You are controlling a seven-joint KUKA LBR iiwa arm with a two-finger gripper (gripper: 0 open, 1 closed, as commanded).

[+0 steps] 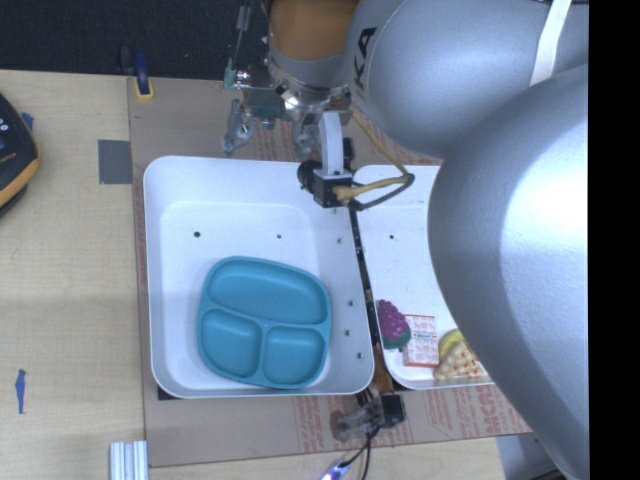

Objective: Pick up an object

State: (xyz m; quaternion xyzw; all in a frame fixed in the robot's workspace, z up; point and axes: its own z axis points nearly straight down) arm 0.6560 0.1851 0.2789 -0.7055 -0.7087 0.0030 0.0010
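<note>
My gripper (270, 136) hangs over the back edge of the left bin (160, 268), open, its two fingers (236, 131) spread apart with nothing between them. A blue divided plate (265, 320) lies in the front half of that bin, well in front of the gripper. In the right bin (400, 253), near the front, lie a purple bunch of grapes (392, 323), a small red and white card (421, 328) and a yellow waffle-like piece (455, 354). The arm hides most of the right bin.
The big grey arm covers the right side of the view. A black and orange device (12, 153) sits at the bench's far left edge. A grey tape patch (115, 160) lies left of the left bin.
</note>
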